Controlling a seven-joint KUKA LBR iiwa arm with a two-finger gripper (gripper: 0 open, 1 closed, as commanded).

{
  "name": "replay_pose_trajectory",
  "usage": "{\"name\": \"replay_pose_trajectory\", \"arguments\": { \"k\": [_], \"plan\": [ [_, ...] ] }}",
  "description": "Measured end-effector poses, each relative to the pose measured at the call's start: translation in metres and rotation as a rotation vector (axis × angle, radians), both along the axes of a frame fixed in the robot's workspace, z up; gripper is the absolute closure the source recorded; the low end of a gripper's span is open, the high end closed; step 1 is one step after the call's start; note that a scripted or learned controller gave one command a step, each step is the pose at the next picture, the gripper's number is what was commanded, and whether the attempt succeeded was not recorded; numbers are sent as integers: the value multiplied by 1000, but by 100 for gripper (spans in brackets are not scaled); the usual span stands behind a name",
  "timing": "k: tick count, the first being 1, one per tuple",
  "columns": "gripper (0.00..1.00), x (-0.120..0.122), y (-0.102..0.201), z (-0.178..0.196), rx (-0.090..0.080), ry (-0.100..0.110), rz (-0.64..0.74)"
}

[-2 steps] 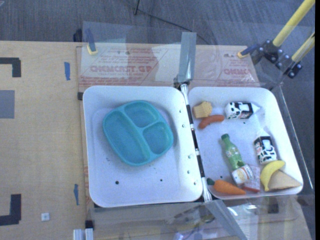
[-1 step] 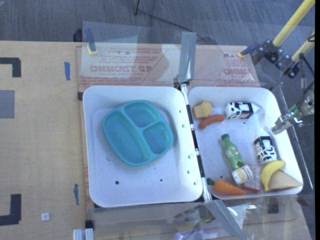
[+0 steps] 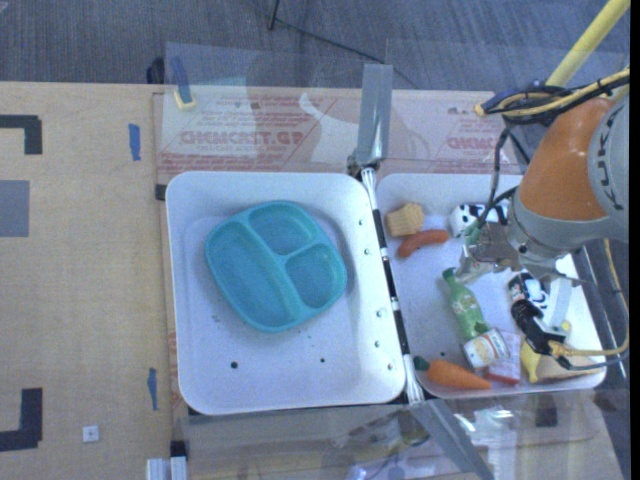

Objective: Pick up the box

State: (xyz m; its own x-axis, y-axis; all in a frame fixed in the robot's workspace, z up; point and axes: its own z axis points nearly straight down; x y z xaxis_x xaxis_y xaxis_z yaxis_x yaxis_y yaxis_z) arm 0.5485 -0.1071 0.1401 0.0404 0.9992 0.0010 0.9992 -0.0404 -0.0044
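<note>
- A carrot is seen at the near edge of the right bin, and the box is lying just beside it.
- A green bottle is laid just beyond the box.
- The gripper is held above the bottle's far end, apart from the box; whether it is open or closed cannot be told.
- A blue divided plate is set in the left bin.
</note>
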Motion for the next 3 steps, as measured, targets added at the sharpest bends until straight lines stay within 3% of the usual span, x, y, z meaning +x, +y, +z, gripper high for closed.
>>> {"name": "replay_pose_trajectory", "arguments": {
  "k": [1, 2, 3],
  "plan": [
    [100, 20, -46, 8, -2, -5, 101],
    [100, 46, -50, 143, -2, -4, 160],
    [100, 83, -16, 295, -3, -4, 87]
  ]
}}
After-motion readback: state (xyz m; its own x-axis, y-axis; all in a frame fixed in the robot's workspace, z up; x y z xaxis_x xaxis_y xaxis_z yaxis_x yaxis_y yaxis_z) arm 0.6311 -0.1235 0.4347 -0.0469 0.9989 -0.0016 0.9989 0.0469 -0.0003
